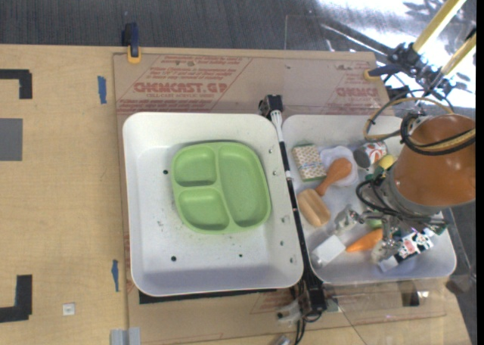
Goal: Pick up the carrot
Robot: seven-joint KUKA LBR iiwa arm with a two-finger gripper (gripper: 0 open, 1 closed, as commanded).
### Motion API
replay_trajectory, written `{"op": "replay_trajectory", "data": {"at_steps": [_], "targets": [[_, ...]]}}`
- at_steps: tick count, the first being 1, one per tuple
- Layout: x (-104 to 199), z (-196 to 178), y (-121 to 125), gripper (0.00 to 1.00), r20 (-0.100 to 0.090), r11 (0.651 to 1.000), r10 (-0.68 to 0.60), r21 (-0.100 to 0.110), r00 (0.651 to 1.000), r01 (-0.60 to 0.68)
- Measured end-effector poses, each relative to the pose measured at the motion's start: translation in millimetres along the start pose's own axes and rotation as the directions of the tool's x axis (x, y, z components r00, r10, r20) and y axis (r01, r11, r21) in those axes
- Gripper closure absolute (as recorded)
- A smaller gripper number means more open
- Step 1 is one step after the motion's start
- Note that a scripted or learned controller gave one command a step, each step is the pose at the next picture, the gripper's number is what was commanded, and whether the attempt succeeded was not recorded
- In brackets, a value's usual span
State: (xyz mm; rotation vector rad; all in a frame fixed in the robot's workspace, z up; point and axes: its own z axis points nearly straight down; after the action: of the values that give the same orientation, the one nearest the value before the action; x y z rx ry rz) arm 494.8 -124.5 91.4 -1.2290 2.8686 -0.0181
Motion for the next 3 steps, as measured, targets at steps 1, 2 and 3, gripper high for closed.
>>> {"op": "replay_trajectory", "data": {"at_steps": [1,2,3], "targets": [[0.0,-0.1,4.5,0.00,0.004,0.992,-0.123,0.000,0.992,0.123],[8.2,-0.1,1.9,0.00,0.010,0.869,-0.495,0.005,0.869,0.495],[2.9,-0.4,6.6,0.00,0.009,0.629,-0.778,0.008,0.629,0.777]]}}
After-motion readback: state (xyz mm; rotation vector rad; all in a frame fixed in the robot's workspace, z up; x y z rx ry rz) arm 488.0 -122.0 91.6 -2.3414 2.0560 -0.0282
